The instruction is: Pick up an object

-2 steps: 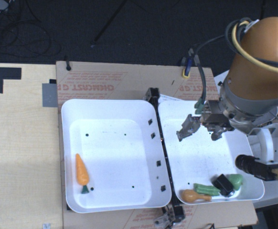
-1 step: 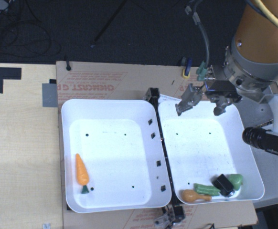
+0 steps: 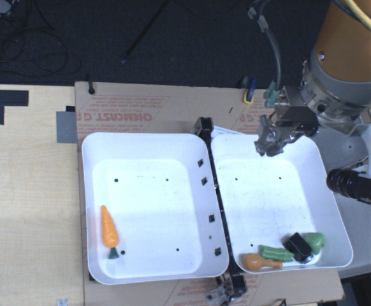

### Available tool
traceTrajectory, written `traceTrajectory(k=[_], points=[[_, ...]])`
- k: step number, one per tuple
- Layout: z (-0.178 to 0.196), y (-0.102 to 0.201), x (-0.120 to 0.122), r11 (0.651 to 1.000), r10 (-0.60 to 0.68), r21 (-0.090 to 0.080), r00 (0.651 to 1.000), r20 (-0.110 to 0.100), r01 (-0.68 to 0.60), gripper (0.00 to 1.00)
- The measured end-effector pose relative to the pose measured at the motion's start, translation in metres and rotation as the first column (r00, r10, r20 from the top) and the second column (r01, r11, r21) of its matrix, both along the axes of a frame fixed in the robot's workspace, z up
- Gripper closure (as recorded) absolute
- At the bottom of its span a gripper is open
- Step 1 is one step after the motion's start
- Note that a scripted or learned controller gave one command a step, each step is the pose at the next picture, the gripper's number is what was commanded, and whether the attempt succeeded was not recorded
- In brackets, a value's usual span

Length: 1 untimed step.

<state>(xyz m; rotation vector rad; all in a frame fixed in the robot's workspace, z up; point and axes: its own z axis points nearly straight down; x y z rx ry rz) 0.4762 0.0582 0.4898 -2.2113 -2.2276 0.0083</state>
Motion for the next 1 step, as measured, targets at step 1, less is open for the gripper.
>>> traceTrajectory(k=[1], points=[[-0.085, -0.0305, 0.0278, 1.0, -0.011, -0.001, 1.0, -0.005, 0.011, 1.0]])
